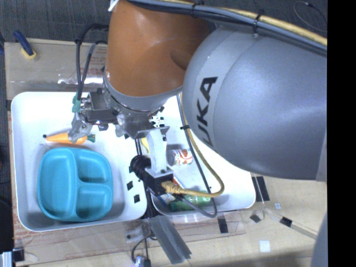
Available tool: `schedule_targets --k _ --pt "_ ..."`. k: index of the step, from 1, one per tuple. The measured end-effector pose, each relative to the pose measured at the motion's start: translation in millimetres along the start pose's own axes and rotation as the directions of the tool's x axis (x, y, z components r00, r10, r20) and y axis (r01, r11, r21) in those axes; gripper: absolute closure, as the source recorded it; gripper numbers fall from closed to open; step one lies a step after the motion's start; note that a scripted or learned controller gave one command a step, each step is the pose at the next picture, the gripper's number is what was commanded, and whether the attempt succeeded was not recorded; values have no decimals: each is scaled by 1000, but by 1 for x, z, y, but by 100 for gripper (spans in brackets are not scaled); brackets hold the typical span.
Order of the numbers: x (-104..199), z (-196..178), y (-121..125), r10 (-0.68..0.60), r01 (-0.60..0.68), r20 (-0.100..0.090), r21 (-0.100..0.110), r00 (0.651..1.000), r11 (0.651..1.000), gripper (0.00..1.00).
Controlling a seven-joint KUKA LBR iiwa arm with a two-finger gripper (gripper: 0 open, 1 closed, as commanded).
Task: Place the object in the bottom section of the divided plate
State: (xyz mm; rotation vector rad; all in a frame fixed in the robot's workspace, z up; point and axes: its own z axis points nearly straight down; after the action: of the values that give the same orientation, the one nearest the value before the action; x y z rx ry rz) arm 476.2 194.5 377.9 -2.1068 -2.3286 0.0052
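Looming closest to the lens, the arm (245,93) covers most of the scene: a grey shell with an orange band (144,43) above the wrist, black and yellow cables running over its top. Below the band the wrist narrows to the claw (82,128), which reaches down at the far edge of the left bin (22,149). Its metal tips sit right on a carrot (62,139), an orange piece lying flat on the white floor of the bin. Whether the tips are clenched on the carrot or simply resting on it, I cannot tell; the wrist hardware hides how they stand.

Just beside the carrot, nearer the front of the bin, lies the plate (75,185), light blue with three sections. Nothing sits in any of them. The carrot is outside the plate, close to its far rim but apart from it.

Further out, a white bracket with a black fitting hangs over the divide between the bins, with a yellow hose curling off it. In the right bin (245,196), mostly hidden under the arm, I can make out a small red and white can (182,157) and something green (186,204) at the front edge. Both bins rest on the wooden counter (289,238), where small black tabs and white scraps lie scattered at the right.
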Motion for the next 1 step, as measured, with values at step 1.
schedule_targets --k 1 --pt "0 0 0 0 0 0 0 1000 1000 0"
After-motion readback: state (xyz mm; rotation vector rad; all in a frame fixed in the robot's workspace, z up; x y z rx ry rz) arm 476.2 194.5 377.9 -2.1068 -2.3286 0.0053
